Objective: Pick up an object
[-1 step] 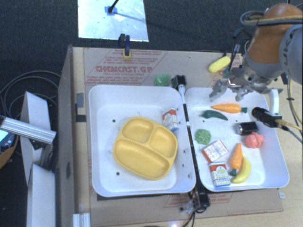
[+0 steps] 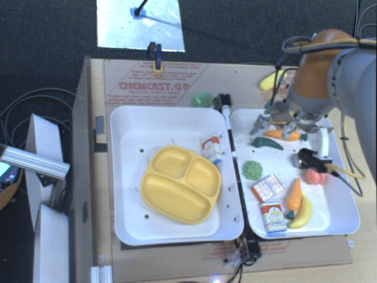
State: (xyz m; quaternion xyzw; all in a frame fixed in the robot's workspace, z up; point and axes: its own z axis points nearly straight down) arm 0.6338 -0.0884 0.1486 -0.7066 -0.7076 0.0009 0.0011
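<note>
Two white bins sit side by side on the tabletop (image 2: 165, 78). The left bin (image 2: 118, 175) holds one yellow divided tray (image 2: 179, 184) near its centre. One small carton (image 2: 212, 149) lies at the tray's 1 o'clock, close to the wall shared with the other bin. One green leafy piece (image 2: 202, 99) lies on the tabletop at 12 o'clock from that shared wall, outside both bins.

The right bin (image 2: 339, 202) holds two more cartons, making three in all: one (image 2: 268, 187) near its centre and another (image 2: 273, 216) at 6 o'clock. One broccoli floret (image 2: 253, 170) lies at 9 o'clock. One carrot (image 2: 293, 194) and one banana (image 2: 301, 213) lie touching at 5 o'clock, and one pink piece (image 2: 316, 177) lies at 3 o'clock. At 11 o'clock are one dark green pod (image 2: 268, 142) and, just beside it at its 1 o'clock, one orange vegetable (image 2: 284, 135). A second banana (image 2: 268, 81) lies outside this bin at 12 o'clock.

The hand (image 2: 272, 122) hangs over the bin's 11 o'clock area, directly above the orange vegetable and partly covering it. The arm covers the bin's far corner. Whether the hand is spread or closed cannot be told, nor whether it touches the vegetable.
</note>
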